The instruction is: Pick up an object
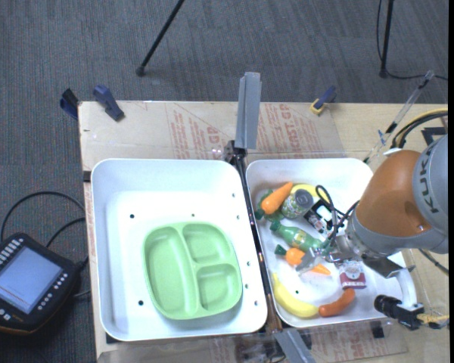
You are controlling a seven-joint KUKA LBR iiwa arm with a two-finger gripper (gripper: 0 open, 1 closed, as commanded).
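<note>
Toys crowd the right bin (378, 174). Nearest the gripper (320, 259) lies a small orange piece (294, 256), likely light, stiff plastic, best pinched across its narrow width. I cannot tell how the claw stands, since the tip is blurred among clutter. Around it lie a green bottle (298, 238), banana (292, 297), sausage (337, 303) and carrot (275, 198). The left bin (121, 184) holds a green divided plate (193, 269).

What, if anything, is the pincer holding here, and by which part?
Cannot be told. The pincer is down among the toys in the right bin, near a small orange piece and the green bottle, but no object shows between its tips.
</note>
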